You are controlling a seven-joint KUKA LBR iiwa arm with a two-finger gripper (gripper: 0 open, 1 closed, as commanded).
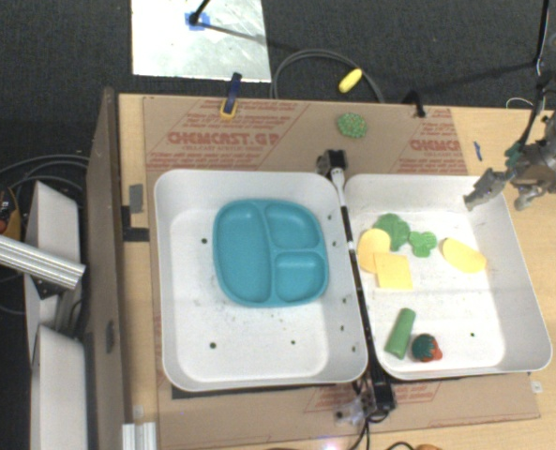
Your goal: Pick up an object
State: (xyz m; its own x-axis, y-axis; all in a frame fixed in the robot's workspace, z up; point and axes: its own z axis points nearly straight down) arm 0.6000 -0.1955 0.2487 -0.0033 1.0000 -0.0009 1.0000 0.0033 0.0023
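The right bin (526,298) holds several toy foods: a green leafy piece (390,227), a small green piece (423,244), a yellow round piece (372,243), a yellow square slice (395,272), a yellow lemon shape (463,255), a green cylinder (400,332) and a red strawberry (428,348). My gripper (500,193) hovers over the bin's far right corner, above and to the right of the lemon shape. It is open, with nothing between its fingers.
A teal divided plate (270,251) lies in the left bin (179,345). On the cardboard behind the bins sit a green round item (353,125) and a yellow clip (229,108). A foil sheet (202,26) and cables lie beyond.
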